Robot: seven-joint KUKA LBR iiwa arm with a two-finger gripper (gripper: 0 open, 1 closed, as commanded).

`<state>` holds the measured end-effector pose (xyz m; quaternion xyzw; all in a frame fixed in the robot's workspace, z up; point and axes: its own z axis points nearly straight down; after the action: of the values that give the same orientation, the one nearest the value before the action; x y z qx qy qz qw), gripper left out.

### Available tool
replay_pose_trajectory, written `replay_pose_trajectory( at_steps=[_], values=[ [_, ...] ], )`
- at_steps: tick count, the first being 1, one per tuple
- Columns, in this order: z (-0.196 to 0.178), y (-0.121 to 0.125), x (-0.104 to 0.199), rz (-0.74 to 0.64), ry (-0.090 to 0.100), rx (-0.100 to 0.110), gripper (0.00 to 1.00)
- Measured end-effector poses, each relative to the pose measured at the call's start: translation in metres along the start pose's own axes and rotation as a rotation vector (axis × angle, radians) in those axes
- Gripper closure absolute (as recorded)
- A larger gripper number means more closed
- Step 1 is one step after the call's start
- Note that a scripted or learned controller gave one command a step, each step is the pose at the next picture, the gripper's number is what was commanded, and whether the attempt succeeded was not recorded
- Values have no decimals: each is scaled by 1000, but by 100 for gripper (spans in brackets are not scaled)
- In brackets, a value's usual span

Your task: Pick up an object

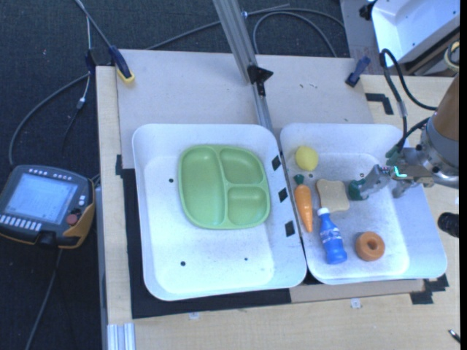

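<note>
The right bin holds a yellow lemon, an orange carrot, a tan bread slice, a blue bottle lying down and a brown donut. My gripper reaches in from the right, low over the middle of this bin. Its teal tip is just right of the bread slice, close to its edge. I see nothing held in it.
The left bin carries a green divided plate. A metal post rises behind the bins. A teach pendant lies off the bench to the left, with cables around it.
</note>
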<state>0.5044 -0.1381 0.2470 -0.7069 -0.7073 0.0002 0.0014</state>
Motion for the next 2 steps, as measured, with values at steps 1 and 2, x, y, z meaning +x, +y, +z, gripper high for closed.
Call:
replay_pose_trajectory(
  at_steps=[1,2],
  values=[
    [0,0,0,0,0,-1,0],
    [59,3,-7,1,1,5,0]
  ],
)
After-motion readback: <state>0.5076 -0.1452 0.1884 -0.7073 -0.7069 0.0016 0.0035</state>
